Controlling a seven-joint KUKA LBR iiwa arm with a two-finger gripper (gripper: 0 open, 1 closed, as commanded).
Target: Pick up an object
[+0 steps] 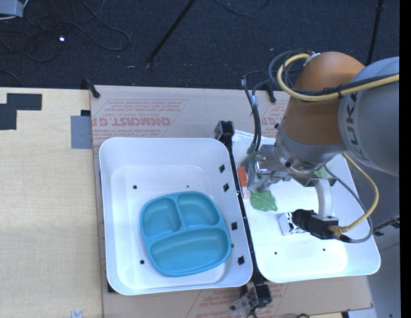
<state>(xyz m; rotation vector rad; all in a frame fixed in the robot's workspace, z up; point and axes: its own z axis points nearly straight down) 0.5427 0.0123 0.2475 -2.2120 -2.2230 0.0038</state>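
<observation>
Step in hand: looks like the approach or the closing stage of a grasp in the right bin; nothing seen lifted clear, so judged not yet done.
Gripper: low over the right bin's left side, close to the wall shared with the left bin.
Grip state: cannot tell open or closed; hidden under the wrist and too cluttered to read.
Likely target: crumpled green object, lying on the right bin's floor just beside the gripper on its near side; contact or a gap between them not clear.
Also close by: small orange piece, right against the shared wall, beside the gripper.
Next move calls for: centring over the green object, closing on it, then lifting straight up; probably soft and likely to deform under the squeeze.
Edges: shared wall with its black clips hard by on the left; little margin for sideways travel that way.
Open room: bare white floor toward the right bin's near and right parts; free space above for the lift.
Left bin: holds a blue divided plate, well apart from the gripper.
</observation>
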